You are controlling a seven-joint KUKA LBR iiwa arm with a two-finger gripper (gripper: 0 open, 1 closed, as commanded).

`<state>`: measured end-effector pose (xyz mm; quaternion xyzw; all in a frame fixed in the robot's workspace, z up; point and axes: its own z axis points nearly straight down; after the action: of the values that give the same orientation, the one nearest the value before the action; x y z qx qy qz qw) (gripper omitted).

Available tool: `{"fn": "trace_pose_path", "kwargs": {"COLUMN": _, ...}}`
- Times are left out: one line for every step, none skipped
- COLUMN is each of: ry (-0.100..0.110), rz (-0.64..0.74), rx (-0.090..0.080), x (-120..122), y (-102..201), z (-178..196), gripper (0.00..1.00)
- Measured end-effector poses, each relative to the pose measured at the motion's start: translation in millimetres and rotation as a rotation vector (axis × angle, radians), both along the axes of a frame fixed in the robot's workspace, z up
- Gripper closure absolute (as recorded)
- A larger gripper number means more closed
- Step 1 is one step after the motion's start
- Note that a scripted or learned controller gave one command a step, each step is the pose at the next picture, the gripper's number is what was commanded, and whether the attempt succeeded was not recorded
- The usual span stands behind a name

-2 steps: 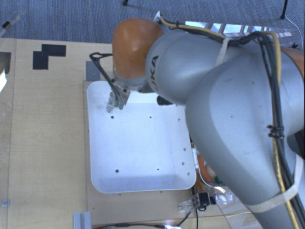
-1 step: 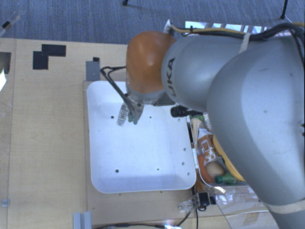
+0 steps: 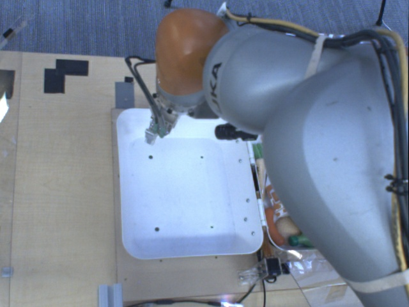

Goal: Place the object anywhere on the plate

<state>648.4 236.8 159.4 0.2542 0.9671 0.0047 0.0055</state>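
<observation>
My gripper (image 3: pixel 156 130) hangs over the far left corner of the left white bin (image 3: pixel 185 235), just above its floor. Nothing shows beneath it or beside its tip. The grey arm with its orange band (image 3: pixel 185 50) reaches in from the right and covers most of the right bin. In the sliver of the right bin that shows beside the arm lie an orange and white item (image 3: pixel 275 204), a tan rounded item (image 3: pixel 286 226) and a small green item (image 3: pixel 299 240). I cannot tell what these are.
The left bin's floor is bare white with a few small dark dots. A green strip (image 3: pixel 257 151) shows at the divide between the bins. Cables and a clip (image 3: pixel 265 272) lie at the bench's front edge. Black marks (image 3: pixel 64 74) sit on the wooden bench at far left.
</observation>
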Motion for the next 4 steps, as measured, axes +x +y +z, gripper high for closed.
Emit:
{"fn": "trace_pose_path", "kwargs": {"ry": -0.013, "rz": 0.005, "rx": 0.003, "x": 2, "y": 2, "z": 13, "gripper": 1.0}}
{"fn": "trace_pose_path", "kwargs": {"ry": -0.027, "rz": 0.009, "rx": 0.008, "x": 5, "y": 3, "z": 27, "gripper": 1.0}}
{"fn": "trace_pose_path", "kwargs": {"ry": -0.04, "rz": 0.013, "rx": 0.012, "x": 8, "y": 5, "z": 41, "gripper": 1.0}}
{"fn": "trace_pose_path", "kwargs": {"ry": 0.009, "rz": 0.173, "rx": -0.005, "x": -53, "y": -1, "z": -37, "gripper": 1.0}}
